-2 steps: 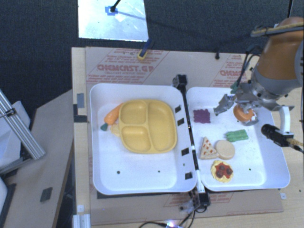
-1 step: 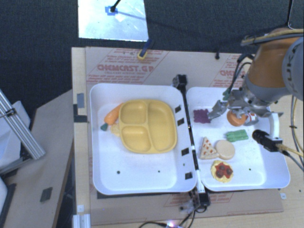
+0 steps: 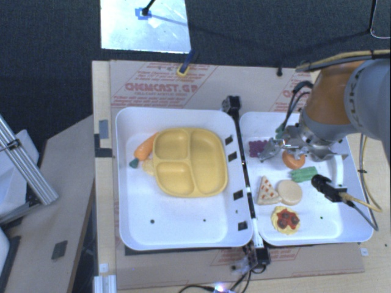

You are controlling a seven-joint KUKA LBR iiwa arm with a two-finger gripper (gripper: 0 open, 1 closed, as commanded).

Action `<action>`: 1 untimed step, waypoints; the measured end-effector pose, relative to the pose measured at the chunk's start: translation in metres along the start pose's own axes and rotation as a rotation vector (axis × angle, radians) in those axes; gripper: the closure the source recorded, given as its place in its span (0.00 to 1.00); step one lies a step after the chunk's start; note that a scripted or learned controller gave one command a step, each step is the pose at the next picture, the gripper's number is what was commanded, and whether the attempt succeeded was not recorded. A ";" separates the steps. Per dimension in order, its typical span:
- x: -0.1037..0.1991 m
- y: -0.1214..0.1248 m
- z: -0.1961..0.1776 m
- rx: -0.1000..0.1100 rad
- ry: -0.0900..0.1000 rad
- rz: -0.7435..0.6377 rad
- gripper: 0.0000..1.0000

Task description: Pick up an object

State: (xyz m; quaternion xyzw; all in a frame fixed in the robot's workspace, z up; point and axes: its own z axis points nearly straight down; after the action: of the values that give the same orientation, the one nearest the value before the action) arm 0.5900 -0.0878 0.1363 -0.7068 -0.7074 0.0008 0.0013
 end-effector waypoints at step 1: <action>0.001 0.002 0.049 -0.007 0.000 -0.001 0.00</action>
State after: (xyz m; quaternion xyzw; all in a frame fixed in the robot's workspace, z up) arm 0.5918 -0.0867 0.0873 -0.7063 -0.7079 -0.0016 -0.0010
